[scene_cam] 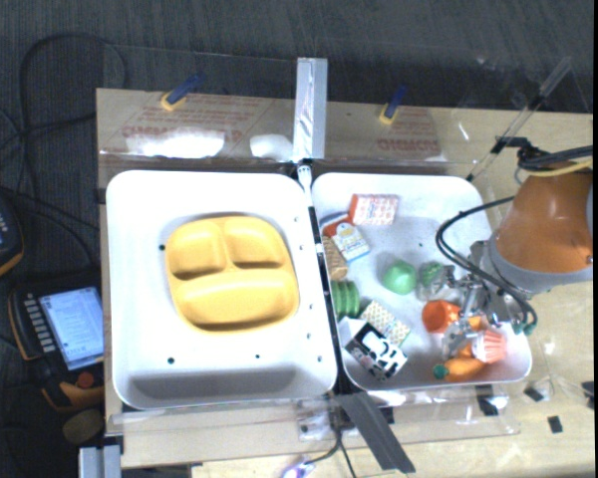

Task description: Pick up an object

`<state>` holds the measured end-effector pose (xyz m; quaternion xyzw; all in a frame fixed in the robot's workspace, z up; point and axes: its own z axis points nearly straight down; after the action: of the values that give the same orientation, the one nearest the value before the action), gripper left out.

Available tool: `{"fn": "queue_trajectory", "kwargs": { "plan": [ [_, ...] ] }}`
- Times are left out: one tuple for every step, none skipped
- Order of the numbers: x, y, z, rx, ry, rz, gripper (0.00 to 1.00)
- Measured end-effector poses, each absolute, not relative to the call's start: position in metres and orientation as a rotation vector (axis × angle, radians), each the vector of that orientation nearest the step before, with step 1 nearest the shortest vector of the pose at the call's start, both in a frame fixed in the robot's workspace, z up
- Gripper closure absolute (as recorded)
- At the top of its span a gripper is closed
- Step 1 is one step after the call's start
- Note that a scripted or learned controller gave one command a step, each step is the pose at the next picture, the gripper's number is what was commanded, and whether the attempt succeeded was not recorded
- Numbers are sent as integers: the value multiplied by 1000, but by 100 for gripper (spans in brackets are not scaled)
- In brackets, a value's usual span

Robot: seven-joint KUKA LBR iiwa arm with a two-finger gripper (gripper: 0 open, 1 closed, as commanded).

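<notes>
Camera view: arm [543, 229] low over right bin [419, 192].

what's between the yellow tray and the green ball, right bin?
In the camera view: between yellow tray and green ball lie the bins' divider and a green ridged piece.

Small toys [400, 277] crowd right bin [419, 189].

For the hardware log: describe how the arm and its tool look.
The arm shows a broad orange band above a grey wrist. Black cables loop around the wrist. The tool is a small metallic assembly of grey parts; finer details are too small to tell.
</notes>
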<state>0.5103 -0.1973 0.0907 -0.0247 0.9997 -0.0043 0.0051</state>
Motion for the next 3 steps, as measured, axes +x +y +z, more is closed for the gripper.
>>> {"fn": "queue_trajectory", "kwargs": {
  "plan": [
    [513, -178, 91, -82, 3126, -14, 0],
    [495, -155, 91, -117, 3121, -14, 0],
    [496, -155, 101, -118, 3122, -17, 100]
  ]
}}
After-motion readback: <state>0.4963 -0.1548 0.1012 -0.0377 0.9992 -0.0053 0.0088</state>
